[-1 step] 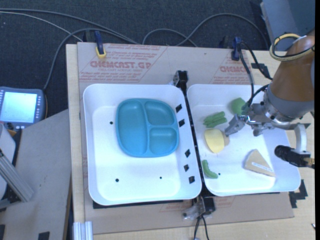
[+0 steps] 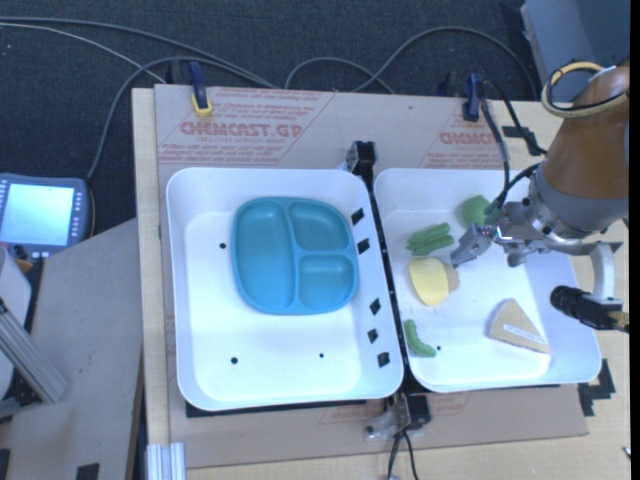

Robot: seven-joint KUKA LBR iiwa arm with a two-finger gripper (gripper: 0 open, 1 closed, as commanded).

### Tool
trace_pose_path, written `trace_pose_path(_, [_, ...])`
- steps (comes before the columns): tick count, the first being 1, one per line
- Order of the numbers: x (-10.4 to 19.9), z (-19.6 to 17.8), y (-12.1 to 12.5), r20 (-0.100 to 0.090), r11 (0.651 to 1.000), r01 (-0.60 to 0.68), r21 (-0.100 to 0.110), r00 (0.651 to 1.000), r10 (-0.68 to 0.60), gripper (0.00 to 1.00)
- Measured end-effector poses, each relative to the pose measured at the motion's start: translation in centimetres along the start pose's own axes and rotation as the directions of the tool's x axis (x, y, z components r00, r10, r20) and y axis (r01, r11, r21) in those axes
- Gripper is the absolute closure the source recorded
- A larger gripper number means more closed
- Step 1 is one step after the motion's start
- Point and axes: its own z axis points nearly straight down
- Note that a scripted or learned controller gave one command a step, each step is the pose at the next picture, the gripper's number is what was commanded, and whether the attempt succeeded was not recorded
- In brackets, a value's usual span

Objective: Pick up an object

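**Gripper low over the right bin, beside the green pieces**

From the camera above the bench we saw two white bins side by side. The left bin (image 2: 200, 348) held a blue divided plate (image 2: 295, 255) with three compartments, lying flat towards its rear half.

The right bin (image 2: 560, 368) held the loose objects. A green bean-like piece (image 2: 429, 237) lay near the divider, with a yellow rounded piece (image 2: 431, 282) just in front of it. A smaller green piece (image 2: 419, 339) sat close to the bin's front left corner, and a pale wedge (image 2: 517, 326) lay well apart, towards the front right. Another green piece (image 2: 474, 209) lay at the rear, just beside the tool.

The arm (image 2: 590, 148) reached in from the right, its orange band above the wrist. The gripper (image 2: 478, 240) hung low over the right bin, a grey finger (image 2: 466, 250) pointing down towards the gap between the bean-like piece and the yellow one. We could not tell how far apart its jaws stood, and we saw nothing between them
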Motion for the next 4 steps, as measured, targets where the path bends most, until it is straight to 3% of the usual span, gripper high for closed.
trace_pose_path(1, [-0.3,6.0,-0.8,-0.001,1.000,-0.001,0.007,1.000,0.001,0.00])
trace_pose_path(2, [-0.3,10.6,-0.7,-0.001,1.000,-0.002,-0.001,1.000,0.002,0.00])
trace_pose_path(3, [-0.3,9.3,-0.6,0.000,1.000,-0.001,-0.005,1.000,0.001,1.00])
trace_pose_path(4, [0.2,4.8,-0.9,0.002,1.000,0.001,-0.006,1.000,-0.001,1.00])
